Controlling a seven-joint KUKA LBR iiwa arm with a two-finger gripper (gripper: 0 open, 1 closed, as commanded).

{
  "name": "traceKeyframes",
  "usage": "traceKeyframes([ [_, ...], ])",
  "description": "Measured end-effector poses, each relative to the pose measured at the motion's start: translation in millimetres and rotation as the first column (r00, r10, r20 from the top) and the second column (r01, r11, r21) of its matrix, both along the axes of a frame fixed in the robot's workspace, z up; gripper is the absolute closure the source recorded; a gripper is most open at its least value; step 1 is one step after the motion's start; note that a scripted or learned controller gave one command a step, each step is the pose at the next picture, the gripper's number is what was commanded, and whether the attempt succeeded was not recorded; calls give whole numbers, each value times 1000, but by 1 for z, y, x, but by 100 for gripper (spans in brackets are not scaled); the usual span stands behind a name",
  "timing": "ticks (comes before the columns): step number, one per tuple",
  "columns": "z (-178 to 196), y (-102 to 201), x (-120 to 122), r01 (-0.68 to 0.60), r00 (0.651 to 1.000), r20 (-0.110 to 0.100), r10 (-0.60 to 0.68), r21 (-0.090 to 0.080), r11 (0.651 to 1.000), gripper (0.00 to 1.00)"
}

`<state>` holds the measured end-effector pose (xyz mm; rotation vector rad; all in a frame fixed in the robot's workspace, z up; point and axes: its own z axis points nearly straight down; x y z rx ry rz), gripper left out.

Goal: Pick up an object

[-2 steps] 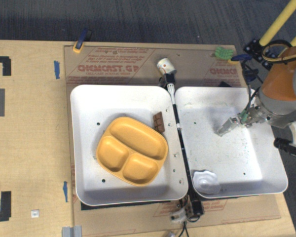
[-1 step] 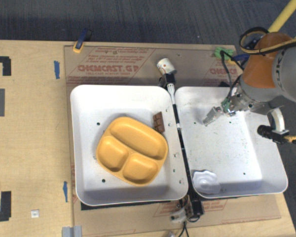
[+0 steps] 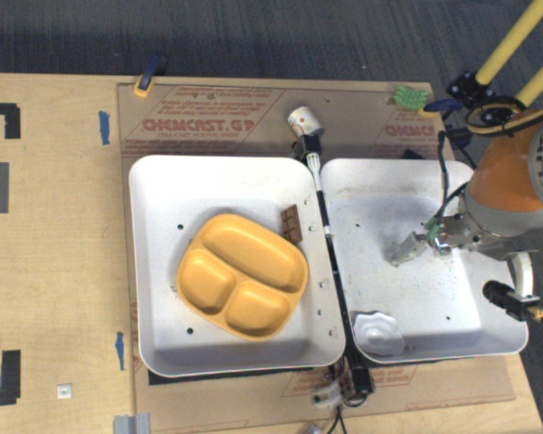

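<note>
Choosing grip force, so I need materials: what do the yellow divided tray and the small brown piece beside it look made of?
The yellow divided tray looks like molded plastic: uniform color, rounded compartments, a soft sheen. The small brown piece at the tray's upper right edge appears matte and blocky, perhaps wood or plastic; too small to tell. Both lie in the left bin, seemingly white plastic.

Place: a robotics lab or test bench.
Bench: a pale wooden benchtop (image 3: 54, 269) under a brown board (image 3: 271, 116) printed with a maker's name.
Bins: two shallow white bins, the left bin (image 3: 154, 197) and right bin (image 3: 489, 319), side by side on the board.
Markers: blue tape (image 3: 104, 127) and black squares (image 3: 4, 120) left of the board.
Clamps: a yellow clamp (image 3: 147, 78) and a green clamp (image 3: 409, 98) on the board's far edge.
Cabling: black cables (image 3: 475, 98) near the board's far right corner.
Floor: dark carpet (image 3: 253, 16) beyond the board.
</note>
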<state>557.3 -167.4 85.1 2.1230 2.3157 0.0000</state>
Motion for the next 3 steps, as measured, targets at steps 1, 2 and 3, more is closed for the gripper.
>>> traceKeyframes([
  [1,0,57,10,-57,998,2,57,1,998,0],
  [2,0,39,-64,75,997,0,-75,0,997,0],
  [3,0,46,-4,23,1000,4,-23,0,1000,0],
])
